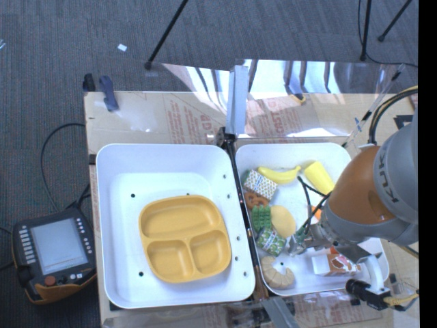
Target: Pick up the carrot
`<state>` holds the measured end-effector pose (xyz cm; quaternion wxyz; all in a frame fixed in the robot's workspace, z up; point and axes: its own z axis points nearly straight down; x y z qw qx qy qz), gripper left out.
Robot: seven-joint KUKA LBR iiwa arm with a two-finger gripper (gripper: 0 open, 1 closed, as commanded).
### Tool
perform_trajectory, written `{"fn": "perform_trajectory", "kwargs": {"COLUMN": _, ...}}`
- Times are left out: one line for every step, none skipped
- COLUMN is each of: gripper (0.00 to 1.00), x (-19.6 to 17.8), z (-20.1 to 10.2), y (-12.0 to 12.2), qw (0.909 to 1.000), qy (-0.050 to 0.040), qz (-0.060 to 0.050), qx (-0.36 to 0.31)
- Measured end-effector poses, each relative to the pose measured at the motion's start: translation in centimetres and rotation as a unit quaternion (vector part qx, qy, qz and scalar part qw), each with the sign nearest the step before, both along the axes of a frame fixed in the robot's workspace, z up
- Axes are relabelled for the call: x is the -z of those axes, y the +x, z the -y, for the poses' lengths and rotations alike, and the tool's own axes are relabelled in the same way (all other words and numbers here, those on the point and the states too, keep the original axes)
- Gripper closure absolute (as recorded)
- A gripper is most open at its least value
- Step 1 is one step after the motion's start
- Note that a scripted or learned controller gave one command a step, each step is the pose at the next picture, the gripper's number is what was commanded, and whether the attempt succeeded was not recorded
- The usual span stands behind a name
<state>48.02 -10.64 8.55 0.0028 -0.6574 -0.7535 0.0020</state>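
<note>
A small orange sliver (pixel 317 212), possibly the carrot, peeks out beside the arm in the right bin (pixel 341 152); the arm's orange band hides most of it. My gripper (pixel 304 243) is low inside this bin, just right of a yellow lemon-like piece (pixel 283 220) and a green packet (pixel 271 241). I see nothing clearly held in it.
The right bin also holds a banana (pixel 280 175), a yellow wedge (pixel 318 176), a checkered packet (pixel 261 184), a green ridged piece (pixel 261 217), a bagel (pixel 278 272) and a red-and-white packet (pixel 339 265). The left bin (pixel 119 183) holds a yellow divided tray (pixel 184 238).
</note>
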Motion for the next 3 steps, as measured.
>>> {"fn": "perform_trajectory", "kwargs": {"gripper": 1.0, "x": -0.1, "z": 0.3, "y": -0.4, "qw": 0.9946, "qy": 0.0007, "qz": 0.001, "qx": -0.104}}
{"fn": "perform_trajectory", "kwargs": {"gripper": 0.0, "x": -0.1, "z": 0.2, "y": -0.4, "qw": 0.9946, "qy": 0.0009, "qz": 0.001, "qx": -0.104}}
{"fn": "perform_trajectory", "kwargs": {"gripper": 0.0, "x": -0.1, "z": 5.8, "y": 5.9, "qw": 0.9993, "qy": -0.0005, "qz": 0.002, "qx": -0.038}}
